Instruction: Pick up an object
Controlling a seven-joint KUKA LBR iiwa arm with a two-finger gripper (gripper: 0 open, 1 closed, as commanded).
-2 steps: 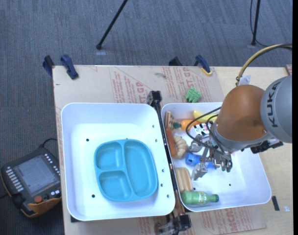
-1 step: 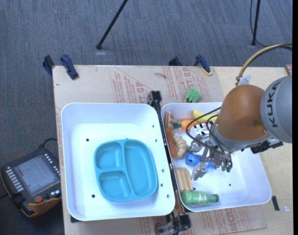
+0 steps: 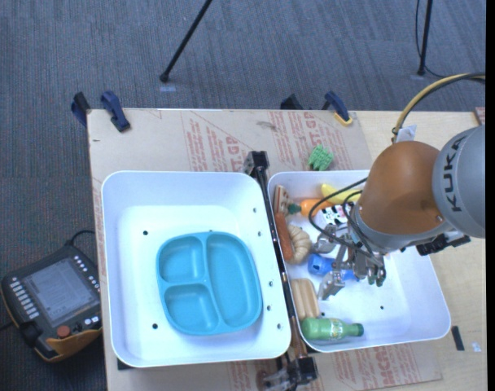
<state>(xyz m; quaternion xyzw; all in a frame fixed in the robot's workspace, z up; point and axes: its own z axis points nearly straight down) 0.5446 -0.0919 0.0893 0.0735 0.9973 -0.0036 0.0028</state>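
Camera view: wrist-hidden toys [image 3: 313, 218], right bin [image 3: 431, 316].

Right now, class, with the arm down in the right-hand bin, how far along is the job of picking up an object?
Done: the arm has reached into the right bin, and its gripper hangs low among the toys, beside a small blue piece. In hand: nothing visibly lifted; no object can be seen between the fingers. Left: grasping and raising something, such as the green bottle lying near the front wall. The blue divided plate sits in the left bin.
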